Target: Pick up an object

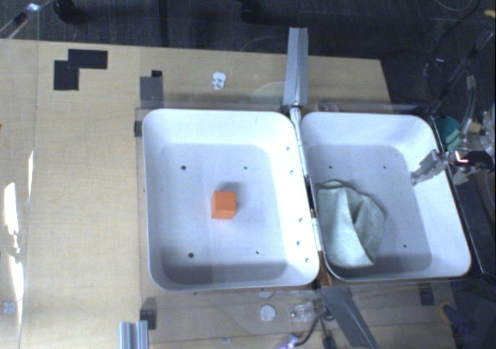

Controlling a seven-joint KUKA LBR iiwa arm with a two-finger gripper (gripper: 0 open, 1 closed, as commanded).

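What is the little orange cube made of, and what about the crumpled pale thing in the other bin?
The small orange cube looks like foam or matte plastic: flat, even colour with no shine, crisp edges. Which of the two, the view cannot settle. The crumpled pale grey-green cloth looks like soft fabric, perhaps a towel: it lies in folds and wrinkles with a dull surface.

arm (474, 155): mostly cut off by the right edge
gripper (428, 167): fingers too small and blurred to tell apart
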